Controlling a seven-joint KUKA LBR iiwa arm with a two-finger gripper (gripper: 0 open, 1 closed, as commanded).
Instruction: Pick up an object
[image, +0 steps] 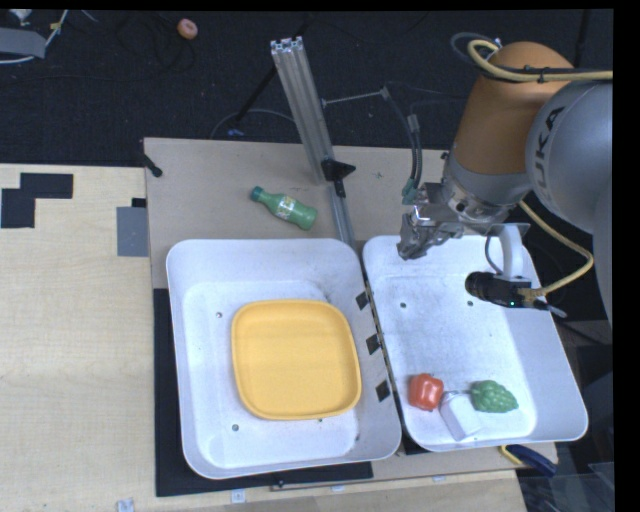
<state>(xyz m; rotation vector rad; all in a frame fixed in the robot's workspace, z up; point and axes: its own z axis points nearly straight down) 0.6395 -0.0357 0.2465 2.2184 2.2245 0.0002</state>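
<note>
Nearest the camera, along the lower edge of the right-hand shallow white bin (560, 400), three small items are grouped: a small red, rounded pepper-like object (425, 391), a pale grey-white block (459, 417) just beside it, and a green, knobbly, broccoli-like object (493, 397) touching or nearly touching the block. Any of the three may serve as the thing to be picked up; the red one is the most clearly separated on its left side. No marked long axis is shown by the red or the green item, while the block is elongated and set at a slant.

To the left, the left-hand shallow white bin (190, 300) is occupied by a yellow, rounded-square plastic plate (296, 358) lying flat.

Farther back, the two-finger gripper (413, 243) is seen over the far rim of the right-hand bin, carried by the grey arm reaching in from the right. The three items therefore lie well apart from it, toward the camera and slightly to the right in the view. Nothing is seen between the fingers; at this resolution it cannot be told how widely they are set.

Beyond the bins, a green plastic bottle (284, 207) lies on its side on the bench (200, 190), near an aluminium profile (305, 100).
</note>
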